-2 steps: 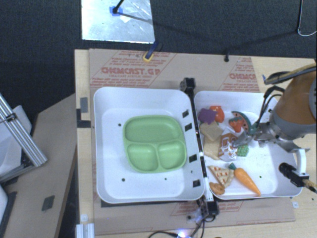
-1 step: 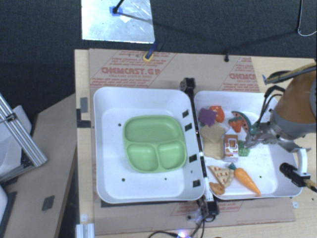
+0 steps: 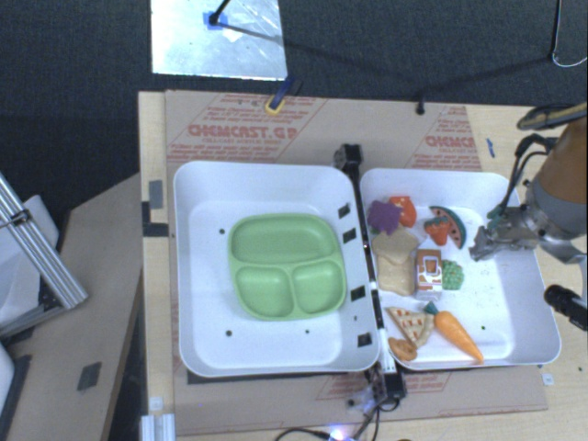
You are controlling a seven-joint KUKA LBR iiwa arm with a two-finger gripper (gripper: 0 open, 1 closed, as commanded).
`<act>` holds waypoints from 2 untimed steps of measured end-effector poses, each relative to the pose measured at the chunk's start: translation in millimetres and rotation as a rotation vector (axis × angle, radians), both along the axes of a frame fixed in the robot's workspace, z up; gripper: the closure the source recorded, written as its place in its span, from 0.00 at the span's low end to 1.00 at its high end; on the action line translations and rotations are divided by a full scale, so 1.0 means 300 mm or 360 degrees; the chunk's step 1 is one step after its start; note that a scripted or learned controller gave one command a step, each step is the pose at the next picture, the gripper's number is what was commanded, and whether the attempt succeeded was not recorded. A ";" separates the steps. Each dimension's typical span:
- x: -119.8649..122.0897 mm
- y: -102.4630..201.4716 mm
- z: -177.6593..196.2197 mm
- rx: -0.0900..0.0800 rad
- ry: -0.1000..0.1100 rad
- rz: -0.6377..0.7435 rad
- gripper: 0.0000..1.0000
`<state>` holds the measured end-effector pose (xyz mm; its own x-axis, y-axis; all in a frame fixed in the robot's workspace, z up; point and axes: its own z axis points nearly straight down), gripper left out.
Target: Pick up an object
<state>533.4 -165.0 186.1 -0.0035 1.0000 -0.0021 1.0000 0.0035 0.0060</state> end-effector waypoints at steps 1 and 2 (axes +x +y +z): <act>0.006 -0.002 0.137 0.0000 0.0000 0.0001 1.00; 0.026 0.199 0.165 0.0006 0.0004 0.0012 1.00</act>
<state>541.2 -105.4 235.6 -0.0107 0.9999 0.0016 0.9999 0.0107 0.0036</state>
